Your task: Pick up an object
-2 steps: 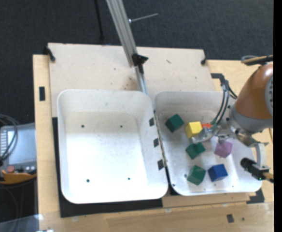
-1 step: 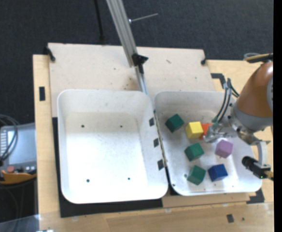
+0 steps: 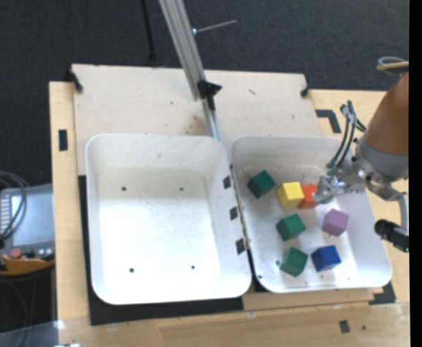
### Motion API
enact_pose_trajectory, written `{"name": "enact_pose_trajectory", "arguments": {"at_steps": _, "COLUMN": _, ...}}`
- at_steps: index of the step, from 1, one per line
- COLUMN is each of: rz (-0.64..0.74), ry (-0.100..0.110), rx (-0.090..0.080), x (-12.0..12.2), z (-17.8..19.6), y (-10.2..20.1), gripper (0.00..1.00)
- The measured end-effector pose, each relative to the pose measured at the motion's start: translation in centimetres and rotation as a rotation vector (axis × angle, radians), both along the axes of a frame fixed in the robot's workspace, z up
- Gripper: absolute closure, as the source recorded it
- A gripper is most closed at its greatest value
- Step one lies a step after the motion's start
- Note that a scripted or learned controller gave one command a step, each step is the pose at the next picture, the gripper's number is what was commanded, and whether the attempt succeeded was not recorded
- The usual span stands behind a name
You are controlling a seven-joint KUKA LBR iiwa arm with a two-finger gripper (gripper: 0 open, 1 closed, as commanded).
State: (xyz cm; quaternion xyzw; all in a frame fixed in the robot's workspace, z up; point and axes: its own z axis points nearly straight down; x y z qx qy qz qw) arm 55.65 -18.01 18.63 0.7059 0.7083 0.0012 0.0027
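The right bin (image 3: 269, 150) holds several blocks: three green ones (image 3: 261, 183) (image 3: 290, 227) (image 3: 294, 261), a yellow one (image 3: 292, 194), an orange one (image 3: 308, 196), a purple one (image 3: 334, 223) and a blue one (image 3: 326, 257). My gripper (image 3: 326, 191) reaches in from the right and sits low in the bin, right beside the orange block, which it partly covers. Whether the orange block lies between its fingers is hidden by the wrist.
The left bin (image 3: 160, 219) lies beside the right one. A slanted aluminium post (image 3: 186, 45) rises from the board behind the bins. A grey device with cables (image 3: 19, 226) sits at the far left, off the bench.
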Motion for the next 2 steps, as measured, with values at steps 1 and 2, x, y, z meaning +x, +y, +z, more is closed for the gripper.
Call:
{"name": "enact_pose_trajectory", "arguments": {"at_steps": 1, "rz": 0.001, "ry": -0.002, "rx": 0.0, "x": 0.7, "z": 5.2, "y": 0.0, "gripper": 1.0}}
{"name": "enact_pose_trajectory", "arguments": {"at_steps": 2, "rz": 0.003, "ry": 0.001, "rx": 0.001, "x": 0.8, "z": 8.0, "y": -0.2, "gripper": 1.0}}
